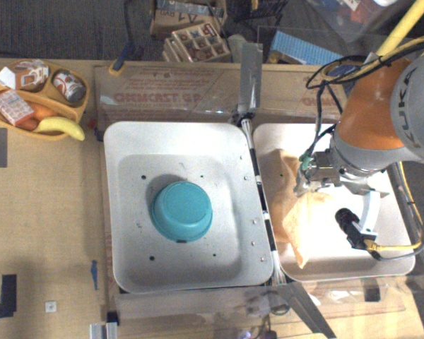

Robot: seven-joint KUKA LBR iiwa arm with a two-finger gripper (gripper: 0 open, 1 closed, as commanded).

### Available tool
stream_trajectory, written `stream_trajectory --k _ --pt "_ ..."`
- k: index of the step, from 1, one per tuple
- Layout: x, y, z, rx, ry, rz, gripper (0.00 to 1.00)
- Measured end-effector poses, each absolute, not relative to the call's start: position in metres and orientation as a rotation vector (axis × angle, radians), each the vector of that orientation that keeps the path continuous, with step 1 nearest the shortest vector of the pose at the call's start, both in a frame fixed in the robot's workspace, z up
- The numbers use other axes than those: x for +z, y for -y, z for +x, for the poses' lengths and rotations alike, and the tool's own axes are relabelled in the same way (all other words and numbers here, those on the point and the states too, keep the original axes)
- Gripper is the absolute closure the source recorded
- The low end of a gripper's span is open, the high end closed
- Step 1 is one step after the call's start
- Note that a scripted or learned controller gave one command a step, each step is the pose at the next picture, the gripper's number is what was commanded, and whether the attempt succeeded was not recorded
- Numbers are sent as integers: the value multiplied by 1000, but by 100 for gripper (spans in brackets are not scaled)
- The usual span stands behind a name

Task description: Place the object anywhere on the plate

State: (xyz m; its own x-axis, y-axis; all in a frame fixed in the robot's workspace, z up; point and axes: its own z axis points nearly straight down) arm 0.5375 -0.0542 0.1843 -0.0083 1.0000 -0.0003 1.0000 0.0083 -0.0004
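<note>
A round teal plate lies in the middle of the left bin. A pale tan, limp-looking object lies along the left side of the right bin, running from near its back wall to its front edge. My gripper hangs low over the upper part of this tan object, right at or on it. The grey arm with its orange band reaches in from the right and hides the bin's back right part. The plate is well to the left of the gripper, across the wall between the bins.
A black cylindrical fitting with a yellow cable hangs from the wrist over the right bin. A yellow tray with a banana and packets sits on the bench at far left. Boxes and clutter stand behind the bins.
</note>
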Motion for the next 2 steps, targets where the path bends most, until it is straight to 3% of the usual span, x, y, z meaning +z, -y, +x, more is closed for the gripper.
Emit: stream_trajectory --k 1,2 --pt "224 55 538 1 2232 -2213 100" --pt "223 13 546 1 2625 -1724 100"
